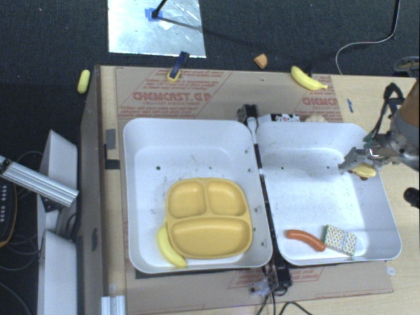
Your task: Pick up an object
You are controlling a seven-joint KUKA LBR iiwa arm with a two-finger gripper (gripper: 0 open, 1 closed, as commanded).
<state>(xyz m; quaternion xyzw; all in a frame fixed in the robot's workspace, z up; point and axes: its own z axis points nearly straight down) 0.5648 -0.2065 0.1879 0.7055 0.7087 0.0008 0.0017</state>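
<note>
Arm: a grey arm is reaching in from the right edge, above the far right corner of the right bin [328, 195].
Tool: the tool [359, 164] is hanging over the right bin's upper right part, its tip pointing left.
Tool state: a small yellow object [365, 171] is sitting right at the tool's tip; whether it is lying between the fingers or just under them I cannot tell, so the grip is staying unclear.
Right bin: an orange sausage-shaped piece [305, 239] is lying near the front wall, and a patterned block [340, 239] is lying just beside it on the right, the two apart by a small gap.
Left bin [190, 143]: a yellow divided plate [209, 217] with three compartments is resting in the front half; a yellow banana [170, 248] is lying against its front left edge, touching it.
Table [197, 90]: a second banana [307, 79] is lying on the brown top behind the right bin, and a blue-and-yellow clip [177, 66] is sitting at the back edge.
Floor: a small yellow piece [83, 81] is lying left of the table, a small orange piece [261, 60] is lying behind it, and a shiny sheet [156, 18] is lying further back.
</note>
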